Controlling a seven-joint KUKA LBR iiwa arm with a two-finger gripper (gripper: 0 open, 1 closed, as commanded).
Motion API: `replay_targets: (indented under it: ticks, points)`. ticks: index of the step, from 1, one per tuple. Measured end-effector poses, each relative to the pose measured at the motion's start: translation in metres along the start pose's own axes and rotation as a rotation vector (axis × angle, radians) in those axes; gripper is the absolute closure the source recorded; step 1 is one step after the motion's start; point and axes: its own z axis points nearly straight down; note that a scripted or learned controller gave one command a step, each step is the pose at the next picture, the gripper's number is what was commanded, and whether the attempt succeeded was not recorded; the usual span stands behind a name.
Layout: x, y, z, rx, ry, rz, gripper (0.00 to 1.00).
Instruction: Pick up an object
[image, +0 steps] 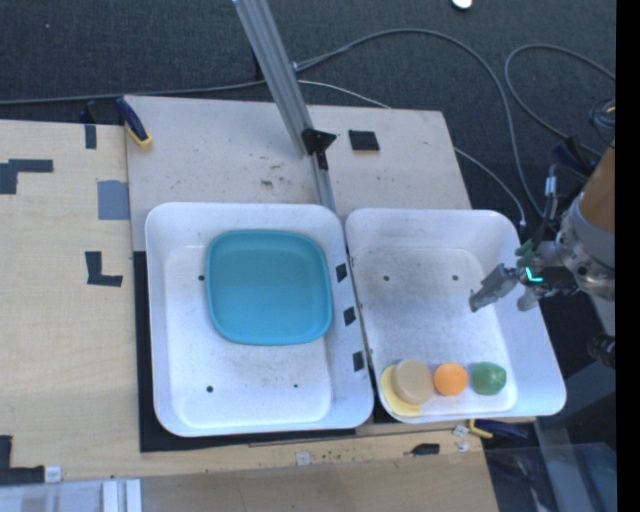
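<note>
Along the front edge of the right bin (400, 240) three small objects lie in a row: a beige round piece (411, 380) on a yellow base, an orange ball (451, 380) and a green ball (488, 378). My gripper (508, 293) hangs over the right side of that bin, above and behind the green ball. It is open, with nothing between its fingers. One grey finger (488, 290) points toward the bin's middle. A square blue plate (268, 287) lies in the left bin (170, 330).
A grey metal bar (290, 95) slants down from the top to the gap between the bins. Black cables (480, 70) loop on the dark floor at the back right. A yellow-tipped clamp (135, 122) sits at the bench's back left.
</note>
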Motion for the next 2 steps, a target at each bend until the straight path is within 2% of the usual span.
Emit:
replay_targets:
  ticks: [1,2]
  points:
    - [0.0,0.0,0.0,0.0,0.0,0.0,0.0]
    - [0.004,-0.005,0.062,0.006,0.001,0.0,0.0]
